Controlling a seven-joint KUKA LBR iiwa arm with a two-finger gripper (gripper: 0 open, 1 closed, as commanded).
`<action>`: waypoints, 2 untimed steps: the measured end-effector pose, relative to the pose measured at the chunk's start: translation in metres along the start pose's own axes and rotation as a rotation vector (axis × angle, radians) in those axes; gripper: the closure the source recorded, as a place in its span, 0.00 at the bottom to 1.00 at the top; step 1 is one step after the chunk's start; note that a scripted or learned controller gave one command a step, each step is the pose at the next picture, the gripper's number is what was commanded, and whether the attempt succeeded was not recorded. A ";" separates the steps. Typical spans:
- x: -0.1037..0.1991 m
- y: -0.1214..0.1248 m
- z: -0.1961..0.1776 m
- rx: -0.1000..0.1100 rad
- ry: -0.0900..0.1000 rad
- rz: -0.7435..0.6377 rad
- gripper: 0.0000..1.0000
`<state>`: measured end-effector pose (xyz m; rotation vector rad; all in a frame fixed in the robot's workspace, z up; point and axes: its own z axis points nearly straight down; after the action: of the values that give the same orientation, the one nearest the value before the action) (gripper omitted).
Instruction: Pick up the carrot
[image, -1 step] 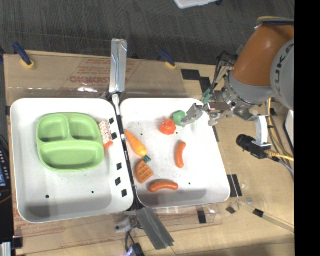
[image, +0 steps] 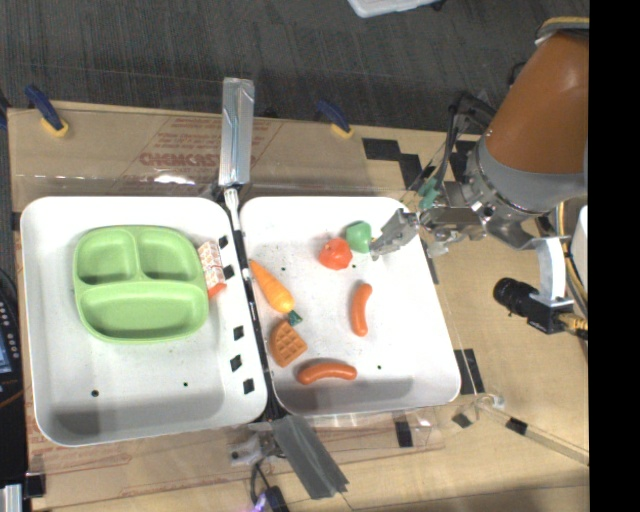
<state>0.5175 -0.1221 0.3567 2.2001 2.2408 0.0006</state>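
Lowest in the right bin lies a sausage, with a waffle above it. Beyond, the carrot rests near the bin's left wall. Whether the hand is open, I cannot tell.

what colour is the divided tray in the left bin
Light green. The tray shows clearly in the camera view.

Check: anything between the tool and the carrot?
Yes. Camera view: red tomato-like toy with a green piece lies between tool and carrot.
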 end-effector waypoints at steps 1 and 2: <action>0.052 0.045 0.130 0.008 0.001 -0.184 0.00; 0.015 0.054 0.240 -0.001 -0.001 -0.054 0.00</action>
<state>0.5717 -0.1063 0.1171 2.1376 2.2984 0.0013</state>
